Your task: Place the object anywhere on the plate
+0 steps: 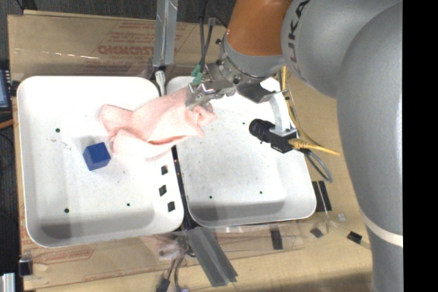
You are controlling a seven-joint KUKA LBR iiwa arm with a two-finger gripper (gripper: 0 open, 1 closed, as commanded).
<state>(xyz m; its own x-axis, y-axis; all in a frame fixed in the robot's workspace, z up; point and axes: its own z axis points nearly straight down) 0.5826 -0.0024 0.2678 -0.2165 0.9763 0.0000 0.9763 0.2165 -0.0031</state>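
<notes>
The gripper (199, 94) was closed on one end of a pink cloth (154, 123), pinching it above the divide between the two bins. The cloth trailed into the left bin (41, 167), near a blue block (97, 155).

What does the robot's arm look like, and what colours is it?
The arm is big, smooth and rounded, mostly grey, with an orange band above the wrist. Dark letters, part of KUKA, run along the grey shell. The gripper is small, metal and silvery, with green bits. Black cables loop by the wrist, and a yellow one trails below.
</notes>
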